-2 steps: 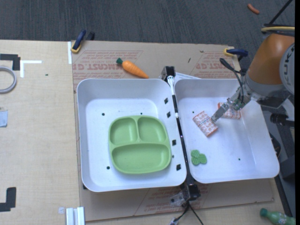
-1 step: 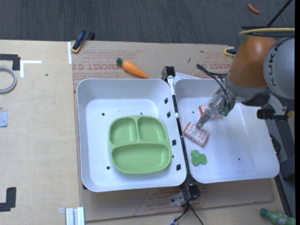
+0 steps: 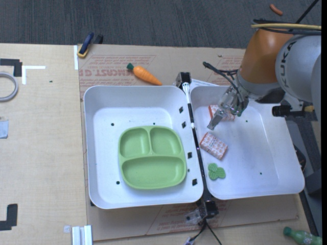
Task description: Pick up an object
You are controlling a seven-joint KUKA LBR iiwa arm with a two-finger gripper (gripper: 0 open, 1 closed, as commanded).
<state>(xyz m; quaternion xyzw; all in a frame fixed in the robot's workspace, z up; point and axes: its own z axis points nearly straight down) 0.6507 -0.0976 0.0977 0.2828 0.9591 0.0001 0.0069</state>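
Dark grey carpet floor (image 3: pixel 153 9) is seen along the top, behind a light wood-toned counter (image 3: pixel 41 152). On the counter's far left a grey ring-shaped part (image 3: pixel 7 88) is cut by the edge, with black corner marks nearby. A blue and yellow tool (image 3: pixel 86 44) lies at the counter's back edge. Brown printed cardboard sheet (image 3: pixel 112 65) is laid under both bins. An orange toy carrot with green top (image 3: pixel 145 74) rests on the cardboard just behind the left shallow white plastic bin (image 3: pixel 97 137). A light green three-compartment plastic plate (image 3: pixel 152 156) is seen flat in that bin. Black clips join the two bins along the middle. In the right shallow white plastic bin (image 3: pixel 271 157) a pink patterned rectangular packet (image 3: pixel 213 144) lies near the left wall, and a small green leafy toy piece (image 3: pixel 216 173) sits in front of it, apart. The hand (image 3: pixel 216 120) is lowered over the bin's back left area, just behind the pink packet; fingers look narrowly set, nothing seen between them. A red-and-white item behind the hand is partly hidden. A green bottle (image 3: pixel 302 234) lies at bottom right.
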